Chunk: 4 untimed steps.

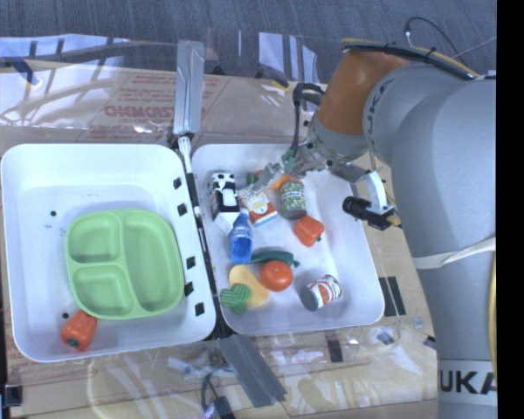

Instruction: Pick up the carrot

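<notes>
The gripper [284,171] sits in the upper middle of the right bin [358,264], low among a small carton [257,206] and a green can [292,198]. How far it is parted cannot be told; nothing is seen held. The carrot [79,329] lies at lower left of the frame, in the left bin [26,234], just beside the green divided tray [124,263].

Green divided plate [122,264] in left bin [17,234] — blue bottle [240,238], tomato [277,275], can [320,291] right.
</notes>
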### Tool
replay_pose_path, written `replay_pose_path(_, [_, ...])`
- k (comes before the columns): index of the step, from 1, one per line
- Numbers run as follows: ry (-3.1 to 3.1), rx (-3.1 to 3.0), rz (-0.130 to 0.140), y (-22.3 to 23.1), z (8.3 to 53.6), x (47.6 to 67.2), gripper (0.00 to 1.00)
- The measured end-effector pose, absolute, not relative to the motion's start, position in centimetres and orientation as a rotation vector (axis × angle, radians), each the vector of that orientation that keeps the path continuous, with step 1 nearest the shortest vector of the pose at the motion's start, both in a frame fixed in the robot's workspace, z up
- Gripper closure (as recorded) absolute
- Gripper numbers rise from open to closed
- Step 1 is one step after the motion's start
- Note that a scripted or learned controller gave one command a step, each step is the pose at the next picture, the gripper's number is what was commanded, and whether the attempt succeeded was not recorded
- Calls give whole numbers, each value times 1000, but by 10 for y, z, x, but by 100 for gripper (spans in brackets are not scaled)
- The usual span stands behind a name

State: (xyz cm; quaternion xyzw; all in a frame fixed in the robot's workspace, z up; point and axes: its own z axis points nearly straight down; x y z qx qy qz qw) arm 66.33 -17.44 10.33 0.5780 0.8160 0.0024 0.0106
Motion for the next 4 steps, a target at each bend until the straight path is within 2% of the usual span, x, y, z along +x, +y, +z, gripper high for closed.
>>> replay_pose_path(1, [2549, 1799, 0, -176, 115, 663, 100])
replay_pose_path(2, [2549, 1800, 0, -176, 115, 663, 0])
replay_pose_path(3, [2166, 2271, 3, -145, 97, 659, 0])
replay_pose_path(4, [2287, 2153, -1, -172, 183, 657, 0])
